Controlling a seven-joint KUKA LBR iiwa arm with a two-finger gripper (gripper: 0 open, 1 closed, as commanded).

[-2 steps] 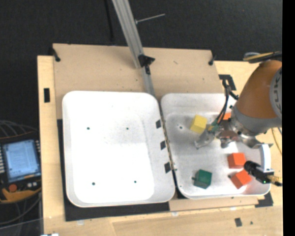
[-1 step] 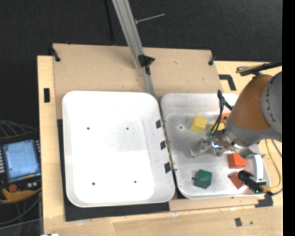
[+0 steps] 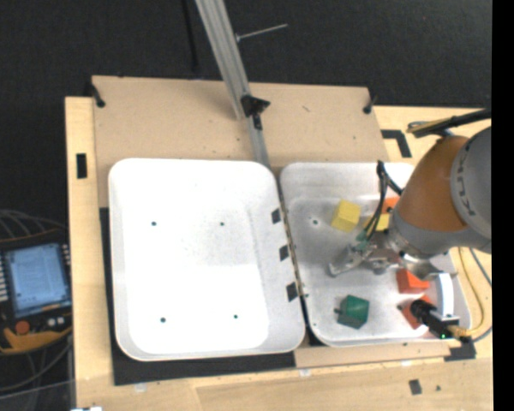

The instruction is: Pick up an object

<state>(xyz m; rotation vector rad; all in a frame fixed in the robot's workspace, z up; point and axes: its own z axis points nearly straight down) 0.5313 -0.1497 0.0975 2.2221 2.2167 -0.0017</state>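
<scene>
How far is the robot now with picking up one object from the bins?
Done: the arm has reached into the right bin, and its hand sits low between the yellow block and the green object. In hand: nothing visible; both objects lie apart from the hand on the bin floor. Left: closing on one object and lifting it. Orange pieces lie partly hidden by the arm.

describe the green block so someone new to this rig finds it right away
Look at the right bin of the two white ones, where the arm reaches in. Along its near edge, below the tool, lies the green block, apart from the rest. It is the one dark green piece; the yellow block sits farther back and the orange pieces lie to its right.
</scene>
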